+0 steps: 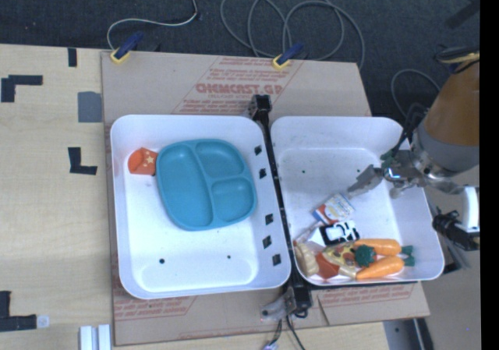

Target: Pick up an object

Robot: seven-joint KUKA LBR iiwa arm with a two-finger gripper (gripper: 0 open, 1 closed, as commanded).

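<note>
Open floor is seen across the upper half of the shallow white right bin [312, 132], with nothing standing there. Its lower corner is crowded by two orange toy carrots [380, 257], a small printed packet [335, 207] and a black-and-white item [341, 232], packed close together. In the shallow white left bin [125, 208], the middle is taken up by a blue divided plastic plate [204, 183], with a small orange-red object [142, 160] wedged beside its left edge. Bare floor is left along the lower part of that bin.

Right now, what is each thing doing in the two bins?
Blue divided plate: flat in the left bin, nothing on it.
Orange toy: touching the plate's left edge.
Two toy carrots: lying in the right bin's front corner.
Small packet: lying tilted.
End effector: over the right bin, holding nothing.
</note>
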